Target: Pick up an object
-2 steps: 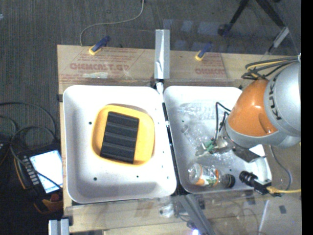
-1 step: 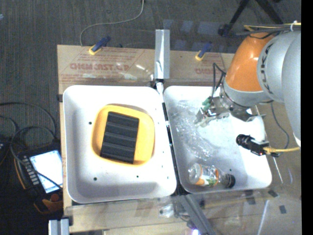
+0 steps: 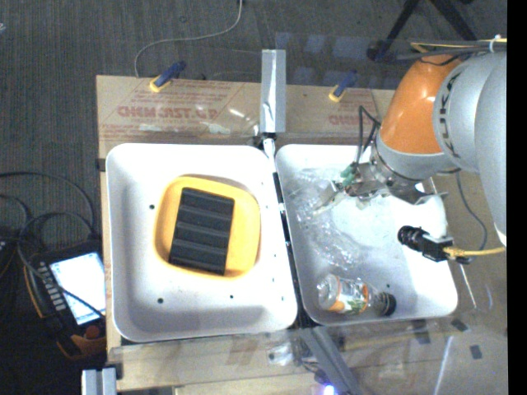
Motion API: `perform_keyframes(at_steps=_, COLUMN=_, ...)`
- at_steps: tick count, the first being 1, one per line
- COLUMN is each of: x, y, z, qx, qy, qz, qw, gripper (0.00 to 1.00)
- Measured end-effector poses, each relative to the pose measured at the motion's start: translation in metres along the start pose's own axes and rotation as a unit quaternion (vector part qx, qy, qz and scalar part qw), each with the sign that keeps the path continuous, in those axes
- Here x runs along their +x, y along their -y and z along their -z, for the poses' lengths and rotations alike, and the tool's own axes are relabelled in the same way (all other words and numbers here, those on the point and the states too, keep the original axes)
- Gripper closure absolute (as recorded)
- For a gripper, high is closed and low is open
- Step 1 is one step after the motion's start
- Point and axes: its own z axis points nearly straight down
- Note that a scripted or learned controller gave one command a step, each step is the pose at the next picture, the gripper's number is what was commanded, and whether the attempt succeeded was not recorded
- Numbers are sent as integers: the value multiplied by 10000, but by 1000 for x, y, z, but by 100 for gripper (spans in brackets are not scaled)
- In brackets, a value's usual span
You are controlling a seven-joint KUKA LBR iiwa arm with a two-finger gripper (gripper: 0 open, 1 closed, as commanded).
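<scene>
My gripper [image 3: 352, 184] hangs over the back of the right bin [image 3: 436, 299], below the orange band of the arm. Just left of it lies crumpled clear plastic film [image 3: 317, 212], spreading across the bin's middle; whether the gripper touches it I cannot tell. A small clear bottle [image 3: 350, 295] with an orange and green label and a dark cap lies on its side at the bin's front edge. In the left bin [image 3: 132, 245] a yellow dish-like object [image 3: 247, 220] carries a black ribbed block [image 3: 202, 230] on top.
A metal post [image 3: 272, 89] stands at the back between the bins. Two blue and yellow clamps [image 3: 167, 75] [image 3: 342, 83] grip the cardboard board behind them. A tablet [image 3: 74, 285] and cables lie on the floor at the left.
</scene>
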Motion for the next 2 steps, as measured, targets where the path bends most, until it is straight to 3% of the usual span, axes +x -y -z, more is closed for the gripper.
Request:
perform_keyframes(at_steps=1, x=-8, y=85, z=-93, qx=-74, qy=6, qz=325, qw=9994, gripper=0)
perform_keyframes(at_steps=2, x=-6, y=84, z=-84, qx=-78, qy=-12, qz=337, qw=9994, gripper=100)
